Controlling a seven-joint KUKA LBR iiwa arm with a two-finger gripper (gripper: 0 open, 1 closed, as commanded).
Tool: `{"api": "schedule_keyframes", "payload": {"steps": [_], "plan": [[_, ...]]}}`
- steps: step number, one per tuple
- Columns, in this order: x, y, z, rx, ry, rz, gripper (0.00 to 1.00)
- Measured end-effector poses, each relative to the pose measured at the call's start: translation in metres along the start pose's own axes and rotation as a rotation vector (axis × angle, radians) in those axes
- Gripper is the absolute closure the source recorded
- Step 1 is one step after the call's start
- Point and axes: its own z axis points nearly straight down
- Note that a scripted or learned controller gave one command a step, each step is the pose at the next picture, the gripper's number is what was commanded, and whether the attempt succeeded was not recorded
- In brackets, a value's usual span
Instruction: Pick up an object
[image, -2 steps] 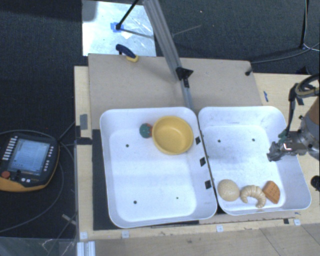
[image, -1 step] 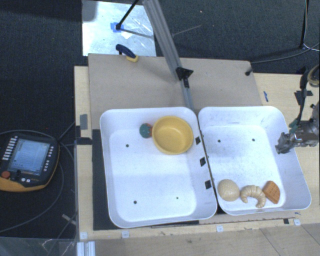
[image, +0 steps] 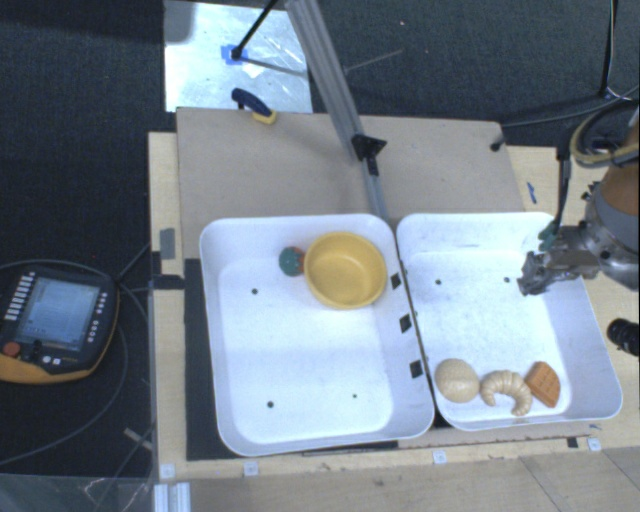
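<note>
Seen from the fixed overhead camera, two shallow white plastic bins sit side by side on the tan bench, the left bin (image: 300, 400) and the right bin (image: 500, 250) touching along their inner rims. The grey arm enters at about three o'clock, and its two-finger gripper (image: 533, 278) hangs over the right bin's upper right area, at roughly two o'clock from that bin's centre; whether the tool stands wide, narrow or closed cannot be told from this angle, and nothing can be seen caught in it. The likely candidates for picking lie in a row along the right bin's near wall, at about six o'clock from the gripper and well apart from it: a round beige bread-roll-shaped piece (image: 457, 380), just beside it a pale curved croissant-shaped piece (image: 508, 389), and, touching or nearly touching that, a small orange waffle-textured block (image: 544, 383). They probably sit there because the bin floor leads them toward the wall. In the left bin, at its twelve o'clock edge, a yellow plastic bowl (image: 345, 270) stands upright with a small dark green ball (image: 291, 261) touching its nine o'clock side. In my judgement the pick has not yet begun; the arm would need to travel toward six o'clock and descend, and the crowded row could make a clean grasp awkward.
</note>
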Motion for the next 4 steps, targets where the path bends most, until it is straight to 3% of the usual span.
{"api": "schedule_keyframes", "payload": {"steps": [2, 4], "plan": [[0.094, 0.05, -0.001, 0.0, -0.001, 0.001, 1.0], [0.188, 0.089, 0.023, 0.002, 0.0, 0.0, 1.0]]}}
